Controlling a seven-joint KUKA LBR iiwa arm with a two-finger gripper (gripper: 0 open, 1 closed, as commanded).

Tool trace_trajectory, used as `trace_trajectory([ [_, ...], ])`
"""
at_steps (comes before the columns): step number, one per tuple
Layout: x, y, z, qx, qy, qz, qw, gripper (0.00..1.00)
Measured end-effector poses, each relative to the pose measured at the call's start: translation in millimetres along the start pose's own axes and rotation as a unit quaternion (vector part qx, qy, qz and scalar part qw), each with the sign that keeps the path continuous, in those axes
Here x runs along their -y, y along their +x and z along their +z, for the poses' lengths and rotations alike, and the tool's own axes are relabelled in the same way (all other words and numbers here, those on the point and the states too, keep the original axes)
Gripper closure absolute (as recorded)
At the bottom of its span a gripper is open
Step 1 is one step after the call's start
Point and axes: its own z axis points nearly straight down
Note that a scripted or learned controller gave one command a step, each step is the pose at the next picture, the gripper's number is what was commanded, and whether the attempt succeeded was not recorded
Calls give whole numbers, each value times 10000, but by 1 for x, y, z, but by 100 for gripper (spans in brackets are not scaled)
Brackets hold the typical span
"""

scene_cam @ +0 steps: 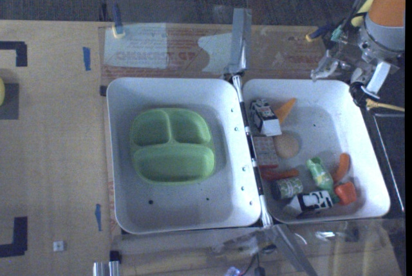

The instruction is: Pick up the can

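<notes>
The can (pixel 288 188) is small, dark and greenish, and lies on its side near the front of the right bin (pixel 370 139). A red pepper (pixel 279 173) lies just behind it and a black-and-white carton (pixel 315 201) just in front. My gripper (pixel 351 75) hangs above the back right corner of the right bin, well apart from the can and with nothing in it. The orange band of the arm (pixel 389 1) rises above the gripper at the right edge.
The right bin also holds a second carton (pixel 264 117), an orange wedge (pixel 286 107), a beige round item (pixel 288 145), a green bottle (pixel 317 172), a carrot (pixel 341 166) and a red item (pixel 346 192). A green divided plate (pixel 172 145) lies in the left bin (pixel 122 107).
</notes>
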Motion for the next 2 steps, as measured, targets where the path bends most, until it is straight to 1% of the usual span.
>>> trace_trajectory([
  [1, -2, -11, 112, 2, 30, -90, 10000, 0],
  [2, -3, -9, 100, 8, 8, -114, 9999, 100],
])
